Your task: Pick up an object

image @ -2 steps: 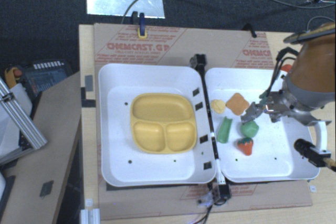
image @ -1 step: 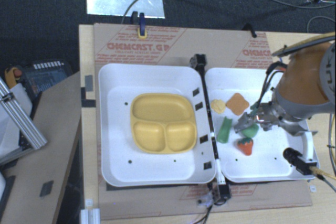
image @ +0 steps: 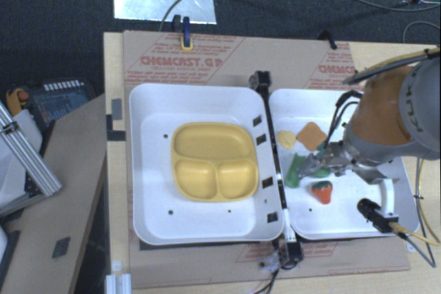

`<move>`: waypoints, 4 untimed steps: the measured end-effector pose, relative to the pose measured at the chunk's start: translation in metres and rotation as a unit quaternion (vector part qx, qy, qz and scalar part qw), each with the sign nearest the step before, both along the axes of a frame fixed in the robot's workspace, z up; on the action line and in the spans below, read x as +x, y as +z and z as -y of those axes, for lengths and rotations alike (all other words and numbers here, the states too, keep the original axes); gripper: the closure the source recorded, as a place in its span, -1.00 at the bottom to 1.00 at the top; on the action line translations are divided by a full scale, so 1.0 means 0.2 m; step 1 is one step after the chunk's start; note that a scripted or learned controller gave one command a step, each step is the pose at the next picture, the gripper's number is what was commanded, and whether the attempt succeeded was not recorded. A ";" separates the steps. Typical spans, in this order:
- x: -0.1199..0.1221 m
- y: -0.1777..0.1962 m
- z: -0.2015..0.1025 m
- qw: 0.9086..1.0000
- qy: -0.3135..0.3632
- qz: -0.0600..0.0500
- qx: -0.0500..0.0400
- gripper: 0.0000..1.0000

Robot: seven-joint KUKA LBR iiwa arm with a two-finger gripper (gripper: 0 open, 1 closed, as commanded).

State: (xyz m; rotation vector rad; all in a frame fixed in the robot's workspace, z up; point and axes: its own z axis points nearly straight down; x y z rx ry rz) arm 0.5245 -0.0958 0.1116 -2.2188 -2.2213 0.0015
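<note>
Four small items lie loose in right bin [image: 303, 227] — yellow disc [image: 286, 140], orange piece [image: 311, 135], green piece [image: 295, 171], red piece [image: 322, 191]; my gripper [image: 318, 167] low among them, grip state indeterminate, nothing lifted yet.

A grey arm [image: 420, 107] is being shown, banded in orange. Black cables (thin ones) are being seen along it.

Arm [image: 393, 113] enters from right edge, orange band above wrist, bent down over right bin. Gripper [image: 318, 165] low, near that bin's left wall.
</note>
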 end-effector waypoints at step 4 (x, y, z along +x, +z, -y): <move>0.04 0.56 -0.01 1.000 0.002 0.005 -0.001 1.00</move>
